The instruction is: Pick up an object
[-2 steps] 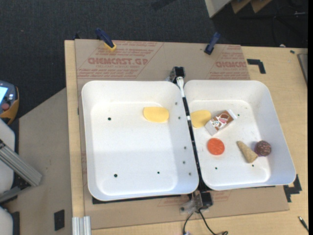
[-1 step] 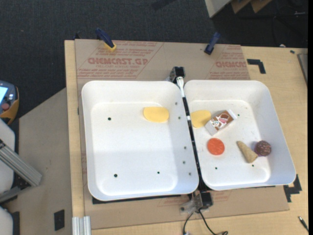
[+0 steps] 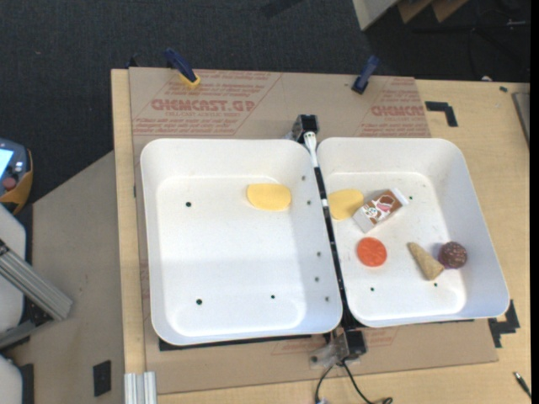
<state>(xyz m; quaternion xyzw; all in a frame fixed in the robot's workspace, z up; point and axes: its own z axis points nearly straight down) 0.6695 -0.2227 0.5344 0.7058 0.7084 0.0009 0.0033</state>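
— Yellow oval (image 3: 269, 196), flat and smooth, lies alone in the left bin (image 3: 148, 225), in its upper middle, a little left of the divide between the two bins.

— How much room is around it?

— Plenty. White floor is open on every side, and the bin's left wall and lower wall are well apart from it.

— And across the divide?

— A second yellow piece (image 3: 344, 204) sits right against the right bin's (image 3: 482, 225) left wall. Touching its right side is a small brown-and-white packet (image 3: 380, 208), tilted. Below them lies a red-orange disc (image 3: 371, 252) with clear floor around it.

— Further right?

— A tan cone (image 3: 425, 260) lies on its side, and a dark maroon ball (image 3: 453, 255) sits just beside it, possibly touching; I can't tell. Both are near the right wall.

— What's under the bins?

— A cardboard sheet (image 3: 253, 99), with blue clamps (image 3: 181, 66) at its upper edge.
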